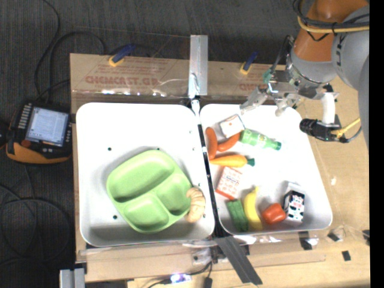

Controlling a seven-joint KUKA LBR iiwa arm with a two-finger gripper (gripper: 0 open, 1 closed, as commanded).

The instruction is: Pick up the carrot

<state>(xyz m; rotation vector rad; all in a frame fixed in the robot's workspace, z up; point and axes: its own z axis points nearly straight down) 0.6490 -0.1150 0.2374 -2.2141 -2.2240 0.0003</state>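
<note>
Carrot (229, 159): lying flat in right bin (312, 161), left of centre, orange body pointing left, green stem end to the right. Touching or just below a red-orange sausage-like piece (217, 143) that curves along the bin's left wall. Green bottle (259, 140) just above and to the right, lying on its side. Small white carton (230, 125) above, near the bin's far wall.

Other contents of right bin: orange-and-white box (228, 182) just below carrot; green piece (236, 215), banana (252, 206) and tomato-red piece (273, 213) grouped at the near wall; black-and-white carton (294, 205) in the near right corner.

Left bin (96, 125): green divided plate (150, 189), with a tan rounded item (195, 204) resting against its right edge.

End effector (268, 100): positioned above the far wall of right bin, well apart from carrot, up and to the right of it. Two fingers splayed apart, spread wide; nothing between them. Arm (327, 35) entering from upper right, orange band visible above wrist.

Handheld screen unit (41, 131) on floor left of surface (336, 179).
</note>
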